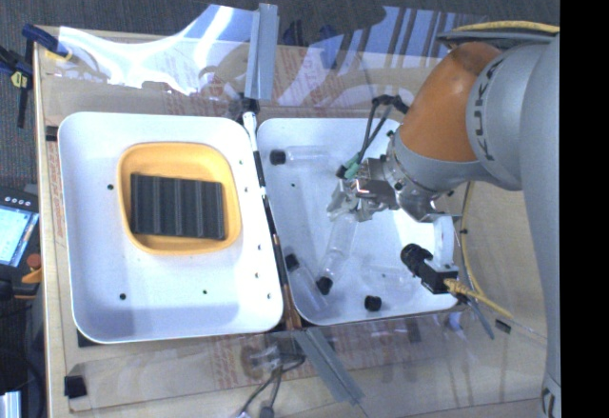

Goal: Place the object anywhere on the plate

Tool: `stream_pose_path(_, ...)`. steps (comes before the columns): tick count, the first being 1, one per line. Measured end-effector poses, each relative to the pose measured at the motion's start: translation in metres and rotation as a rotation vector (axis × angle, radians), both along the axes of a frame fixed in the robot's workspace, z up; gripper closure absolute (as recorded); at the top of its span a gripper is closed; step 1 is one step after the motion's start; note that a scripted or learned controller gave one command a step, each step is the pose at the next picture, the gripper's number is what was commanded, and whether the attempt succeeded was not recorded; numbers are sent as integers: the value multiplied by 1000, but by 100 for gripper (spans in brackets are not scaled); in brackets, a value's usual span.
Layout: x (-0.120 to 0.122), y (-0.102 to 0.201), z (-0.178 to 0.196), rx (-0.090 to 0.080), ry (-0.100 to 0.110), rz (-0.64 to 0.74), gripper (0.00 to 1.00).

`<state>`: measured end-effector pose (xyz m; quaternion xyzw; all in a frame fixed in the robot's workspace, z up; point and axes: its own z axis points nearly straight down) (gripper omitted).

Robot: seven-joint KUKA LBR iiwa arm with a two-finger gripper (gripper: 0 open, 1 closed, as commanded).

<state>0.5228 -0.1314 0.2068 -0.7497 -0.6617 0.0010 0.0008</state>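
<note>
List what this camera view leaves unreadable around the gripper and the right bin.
- Gripper: its finger state, lost in wrist clutter and cables.
- Clear object in the right bin: transparent against white, its shape and any grip on it uncertain.
- Plate in the left bin: dark ribbed centre, nature unclear.

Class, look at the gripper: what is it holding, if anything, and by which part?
It cannot be told. The gripper sits over the right bin, just above a clear tube, but no grip is visible.

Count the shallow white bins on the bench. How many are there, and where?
2. The left bin holds the yellow plate; the right bin lies beside it, under the arm, which may hide some of it.
</note>
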Motion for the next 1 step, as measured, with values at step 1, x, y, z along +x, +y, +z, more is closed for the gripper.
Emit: stream_pose_path(1,56,39,16,1,-1,178,100)
